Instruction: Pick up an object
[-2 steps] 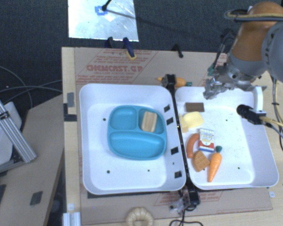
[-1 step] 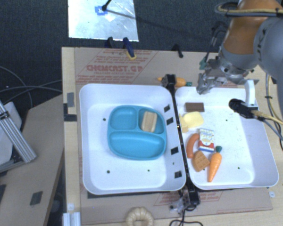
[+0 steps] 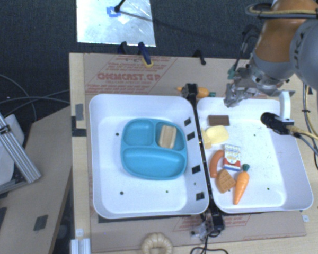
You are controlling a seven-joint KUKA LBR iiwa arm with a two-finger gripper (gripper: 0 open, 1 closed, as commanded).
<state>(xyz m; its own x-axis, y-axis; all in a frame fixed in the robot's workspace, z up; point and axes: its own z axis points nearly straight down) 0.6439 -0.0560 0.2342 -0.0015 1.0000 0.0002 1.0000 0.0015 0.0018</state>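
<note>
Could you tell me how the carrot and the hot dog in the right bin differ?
The carrot is bright orange with a green top and tapers to a point; the hot dog is reddish orange, blunt at both ends. The carrot lies nearer the bin's front edge, the hot dog nearer the divider. Both lie roughly lengthwise, apart from the claw.

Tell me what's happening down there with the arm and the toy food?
Gripper above the right bin's back edge, holding nothing seen. Toy food clustered at that bin's left: carrot, sausage, brown block. Path unobstructed.
</note>
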